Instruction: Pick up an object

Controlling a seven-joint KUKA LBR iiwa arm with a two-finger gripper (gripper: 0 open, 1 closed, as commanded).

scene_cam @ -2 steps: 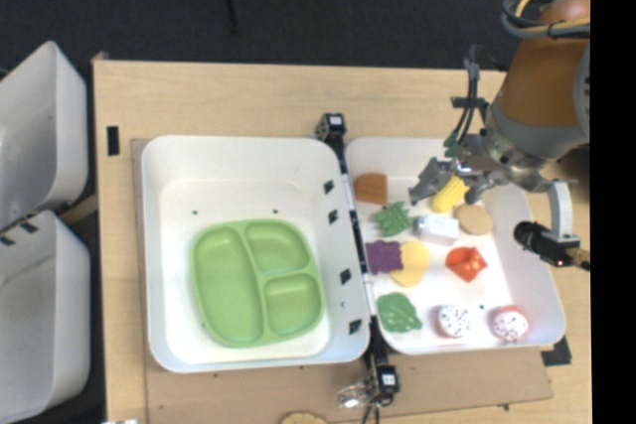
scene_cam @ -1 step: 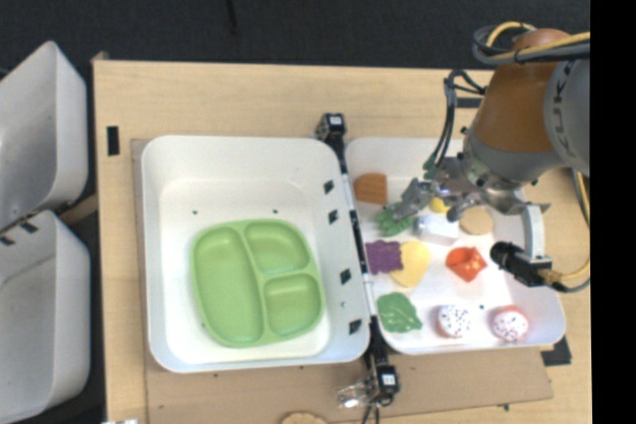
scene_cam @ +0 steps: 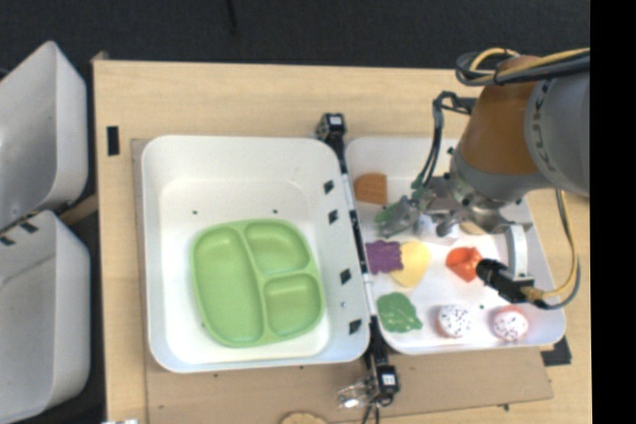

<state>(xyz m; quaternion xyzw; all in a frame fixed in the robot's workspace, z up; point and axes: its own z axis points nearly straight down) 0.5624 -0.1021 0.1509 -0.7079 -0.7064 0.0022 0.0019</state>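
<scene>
Left bin (scene_cam: 169,213): holds a green 3-compartment tray (scene_cam: 256,281), looks like stiff plastic, flat + wide, awkward for a 2-finger claw; prob. not the target

Right bin (scene_cam: 397,154): holds the small items, arm works over it

Gripper (scene_cam: 402,216): low over right bin, near purple piece; can't tell if open or closed, nothing seen held

Brown block (scene_cam: 371,188): upper left of bin, apart from others; looks rigid, light; take across short sides

Purple piece (scene_cam: 383,256): touching yellow piece (scene_cam: 411,262); closest to claw; likely light toy, maybe smooth → could slip; pinch across width on free left side

Green piece (scene_cam: 398,314): bottom left, irregular edge, grip at middle

Orange piece (scene_cam: 463,261): small, beside black cable

Speckled balls (scene_cam: 454,320), (scene_cam: 509,324): round, prob. roll off pads; hardest
</scene>
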